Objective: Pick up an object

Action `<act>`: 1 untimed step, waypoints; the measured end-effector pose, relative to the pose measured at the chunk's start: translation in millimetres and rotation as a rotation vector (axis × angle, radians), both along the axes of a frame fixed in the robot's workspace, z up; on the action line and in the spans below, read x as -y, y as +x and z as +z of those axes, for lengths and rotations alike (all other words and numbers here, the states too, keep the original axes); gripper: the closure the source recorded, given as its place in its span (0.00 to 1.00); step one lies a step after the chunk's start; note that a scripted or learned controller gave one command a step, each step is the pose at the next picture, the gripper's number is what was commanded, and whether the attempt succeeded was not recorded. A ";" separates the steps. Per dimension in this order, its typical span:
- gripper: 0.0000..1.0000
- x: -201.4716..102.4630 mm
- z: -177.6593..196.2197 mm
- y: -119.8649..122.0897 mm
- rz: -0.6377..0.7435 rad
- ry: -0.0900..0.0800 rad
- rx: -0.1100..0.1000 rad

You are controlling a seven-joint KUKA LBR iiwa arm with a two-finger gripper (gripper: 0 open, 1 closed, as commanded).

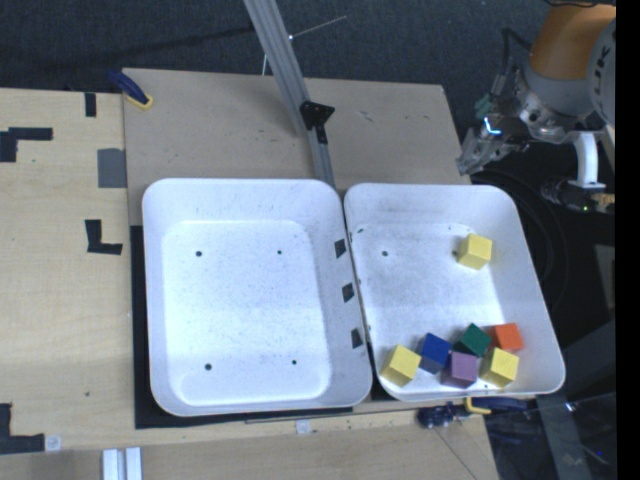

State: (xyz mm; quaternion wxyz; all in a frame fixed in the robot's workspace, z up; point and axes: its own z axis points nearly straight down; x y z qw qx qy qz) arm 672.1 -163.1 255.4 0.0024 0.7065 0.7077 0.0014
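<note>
Camera view: no block is gripped yet. One yellow block (474, 251) lies alone in the right bin (420, 298); six more are clustered at its lower edge. The gripper (483, 154) is held above the bin's upper right corner, its state untellable. The pick remains undone.

The arm (570, 38) runs off the top-right edge — its gripper (480, 153) is too small and dark to read, fingers indistinct against the floor
</note>
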 end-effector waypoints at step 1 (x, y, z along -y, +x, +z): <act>1.00 -44.6 -9.1 -6.8 0.003 0.002 -0.007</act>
